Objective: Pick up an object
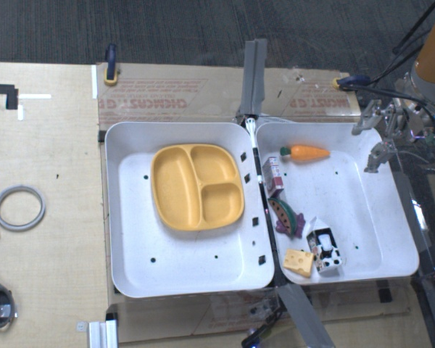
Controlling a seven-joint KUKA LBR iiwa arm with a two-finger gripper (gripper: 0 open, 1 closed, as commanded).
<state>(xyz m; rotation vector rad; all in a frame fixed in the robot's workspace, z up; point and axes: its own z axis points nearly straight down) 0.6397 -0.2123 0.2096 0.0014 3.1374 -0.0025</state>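
While the gripper [377, 138] hangs over the right bin's [362, 263] far right corner, I cannot tell its state. Inside that bin a toy carrot [307, 152] lies near the far edge, a cheese wedge [299, 262] and a black-and-white toy [324, 250] by the near edge. The left bin [127, 263] carries a yellow divided plate [197, 187].

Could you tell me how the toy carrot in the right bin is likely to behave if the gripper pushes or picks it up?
The toy carrot has a rounded, tapered body, so it would probably roll or pivot when nudged. It looks like smooth plastic, likely light and a bit slippery between fingers. It lies alone near the right bin's far wall, leaving room to approach.
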